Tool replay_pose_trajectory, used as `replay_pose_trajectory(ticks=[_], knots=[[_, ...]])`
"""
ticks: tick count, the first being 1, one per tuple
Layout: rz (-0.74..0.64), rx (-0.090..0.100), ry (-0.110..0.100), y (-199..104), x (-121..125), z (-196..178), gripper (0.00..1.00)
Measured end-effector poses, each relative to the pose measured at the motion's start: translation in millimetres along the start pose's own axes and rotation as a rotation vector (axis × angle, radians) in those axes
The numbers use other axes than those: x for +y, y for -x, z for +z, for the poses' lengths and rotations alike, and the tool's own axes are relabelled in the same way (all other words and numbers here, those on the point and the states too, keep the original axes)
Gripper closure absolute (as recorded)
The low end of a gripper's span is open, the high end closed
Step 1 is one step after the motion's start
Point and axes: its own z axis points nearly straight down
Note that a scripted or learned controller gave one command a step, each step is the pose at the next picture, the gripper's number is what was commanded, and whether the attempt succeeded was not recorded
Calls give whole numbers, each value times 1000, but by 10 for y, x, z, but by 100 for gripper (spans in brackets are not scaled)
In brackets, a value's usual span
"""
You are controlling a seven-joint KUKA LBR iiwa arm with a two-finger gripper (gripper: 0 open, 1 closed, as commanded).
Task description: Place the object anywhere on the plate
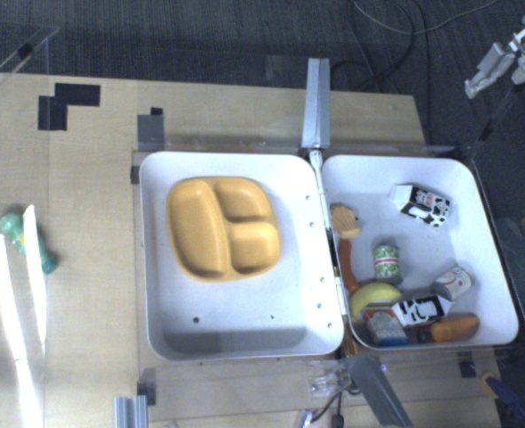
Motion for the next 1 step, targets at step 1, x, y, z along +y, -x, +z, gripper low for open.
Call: replay_pose_trajectory(ticks=[1], knots=[[0, 0, 0, 0, 0, 0, 0]])
